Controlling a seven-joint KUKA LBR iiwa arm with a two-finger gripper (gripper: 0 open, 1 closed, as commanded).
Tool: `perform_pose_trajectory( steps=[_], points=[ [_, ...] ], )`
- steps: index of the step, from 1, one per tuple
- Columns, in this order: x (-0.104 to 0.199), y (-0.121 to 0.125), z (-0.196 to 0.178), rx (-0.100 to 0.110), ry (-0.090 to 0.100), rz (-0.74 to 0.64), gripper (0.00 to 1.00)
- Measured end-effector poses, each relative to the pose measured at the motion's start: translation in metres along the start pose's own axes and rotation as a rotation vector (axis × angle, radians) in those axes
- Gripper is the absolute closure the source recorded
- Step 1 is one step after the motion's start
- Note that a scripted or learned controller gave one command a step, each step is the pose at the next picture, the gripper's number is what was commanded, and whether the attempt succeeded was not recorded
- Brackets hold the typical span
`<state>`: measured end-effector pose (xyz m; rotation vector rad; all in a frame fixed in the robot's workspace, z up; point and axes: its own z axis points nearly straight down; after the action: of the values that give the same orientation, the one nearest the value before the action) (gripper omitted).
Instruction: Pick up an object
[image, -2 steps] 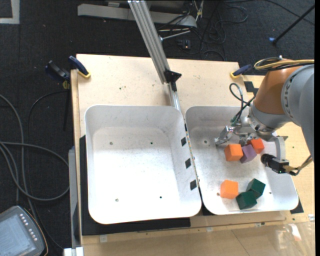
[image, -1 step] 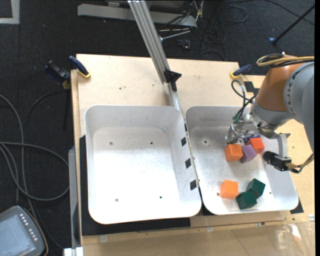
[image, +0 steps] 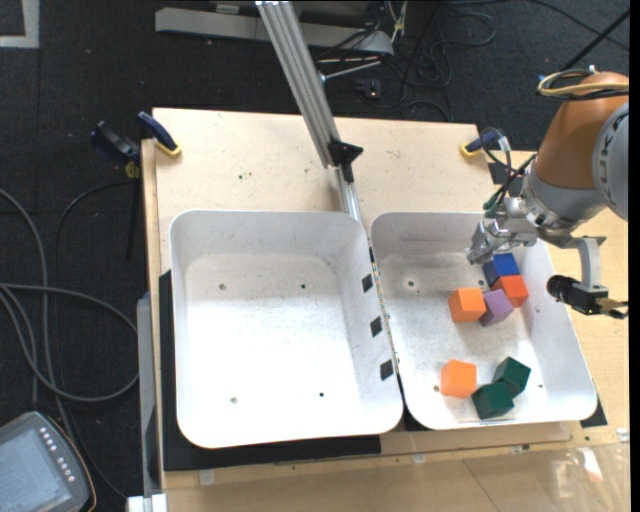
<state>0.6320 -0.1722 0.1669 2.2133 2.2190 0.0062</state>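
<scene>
- Here, the wooden bench (image: 260, 160) spans the middle of the view, pale and speckled, with blue-and-yellow clamps (image: 150, 135) at its far corners.
- The left bin (image: 200, 240) sits on the bench, a shallow white tray with rounded corners and a few dark specks on its floor.
- The right bin (image: 420, 235) lies just beside it, their inner rims touching along a line marked by small black tabs.
- A grey metal pole (image: 305, 85) slants down from the top of the view and ends at a black bracket near where the two bins meet at the far side.
- The arm (image: 585, 130) comes in from the right, its orange band above the grey wrist, leaning over the far right corner of the right bin.
- The gripper (image: 492, 248) hangs low over that corner, directly above the blue block; whether its jaws are apart or together cannot be told from this angle.
- The blue block (image: 504, 266) lies right under the gripper tip, partly covered by it.
- An orange-red block (image: 515, 290) touches the blue one on its near side.
- A purple block (image: 497, 306) sits against it, and an orange block (image: 466, 305) lies just to its left.
- Nearer the front rim, another orange block (image: 459, 379) rests near two dark green blocks (image: 502, 388) that touch each other.
- A grey pendant (image: 35, 465) lies on the dark floor at the lower left.
</scene>
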Motion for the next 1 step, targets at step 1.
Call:
perform_pose_trajectory(
  steps=[1],
  points=[
    [0.0053,0.0113,-0.0556,0.000,0.000,-0.002,1.00]
  ],
)
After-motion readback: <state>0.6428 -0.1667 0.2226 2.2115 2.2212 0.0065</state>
